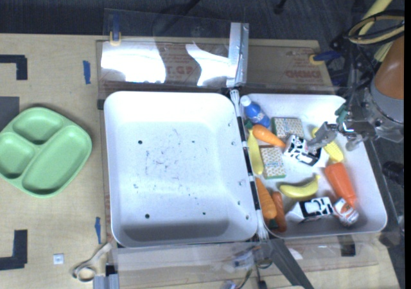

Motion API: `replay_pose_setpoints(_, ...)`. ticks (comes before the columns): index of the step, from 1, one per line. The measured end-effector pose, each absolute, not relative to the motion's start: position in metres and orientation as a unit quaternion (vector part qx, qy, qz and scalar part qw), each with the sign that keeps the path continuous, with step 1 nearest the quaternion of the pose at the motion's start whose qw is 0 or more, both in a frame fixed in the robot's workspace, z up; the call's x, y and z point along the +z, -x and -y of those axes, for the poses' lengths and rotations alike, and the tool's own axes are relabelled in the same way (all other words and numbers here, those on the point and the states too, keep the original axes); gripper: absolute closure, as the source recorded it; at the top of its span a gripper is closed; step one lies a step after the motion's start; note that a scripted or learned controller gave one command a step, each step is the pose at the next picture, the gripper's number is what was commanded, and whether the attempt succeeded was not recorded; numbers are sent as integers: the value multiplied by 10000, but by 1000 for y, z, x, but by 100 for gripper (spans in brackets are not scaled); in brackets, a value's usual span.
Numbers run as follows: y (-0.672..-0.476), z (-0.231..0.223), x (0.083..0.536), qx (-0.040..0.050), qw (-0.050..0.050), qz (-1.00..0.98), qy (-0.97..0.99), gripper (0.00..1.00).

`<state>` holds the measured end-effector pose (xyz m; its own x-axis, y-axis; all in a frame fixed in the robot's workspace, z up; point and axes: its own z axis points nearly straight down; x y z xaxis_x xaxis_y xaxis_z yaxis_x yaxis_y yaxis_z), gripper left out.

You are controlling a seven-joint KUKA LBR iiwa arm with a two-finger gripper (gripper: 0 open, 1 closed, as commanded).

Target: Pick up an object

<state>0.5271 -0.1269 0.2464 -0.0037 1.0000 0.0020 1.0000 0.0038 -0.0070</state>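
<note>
**Gripper low over the crowded right bin**

The left bin is the largest thing. The right bin holds the clutter: an orange bottle, a banana, carrots and a black-and-white patterned box. The gripper sits just above that box; whether its jaws are open or closed cannot be told.

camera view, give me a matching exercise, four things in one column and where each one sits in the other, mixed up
Things
1. banana
2. green divided plate
3. blue-capped bottle
4. hand

Places
A. on the bench, left of both bins
B. far left corner of the right bin
C. over the black-and-white patterned box
D. near middle of the right bin, beside the orange bottle

Pairs: 1-D, 2-A, 3-B, 4-C
</note>
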Motion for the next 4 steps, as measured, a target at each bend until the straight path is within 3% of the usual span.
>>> replay_pose_setpoints(1,-590,213,124,-36,-4,6689,7433,0)
replay_pose_setpoints(2,-594,212,112,-120,-82,6784,7345,0)
replay_pose_setpoints(3,-595,213,119,-109,-109,6789,7341,100)
replay_pose_setpoints(4,-586,160,258,12,7,6611,7503,100)
